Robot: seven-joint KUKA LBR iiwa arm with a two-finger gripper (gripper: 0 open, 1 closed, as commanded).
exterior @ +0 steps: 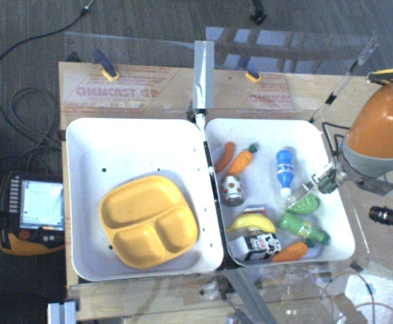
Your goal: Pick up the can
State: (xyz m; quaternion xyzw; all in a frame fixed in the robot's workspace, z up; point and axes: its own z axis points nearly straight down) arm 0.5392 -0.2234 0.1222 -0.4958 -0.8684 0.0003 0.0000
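The can (233, 189) is small and silver with a white, red-dotted label. It stands in the right bin (331, 147) close to the wall shared with the left bin. My gripper (316, 184) is low over the right side of that bin, well to the right of the can. It hangs just above a green leafy toy (304, 204) and beside a blue bottle (285, 167). Nothing touches the can.
Around the can lie a carrot (242, 160), an orange sausage (224, 156), a banana (252, 221), a black-and-white carton (258, 244), a green bottle (304, 227) and another carrot (291, 252). A yellow divided plate (149, 219) sits in the left bin (102, 147).
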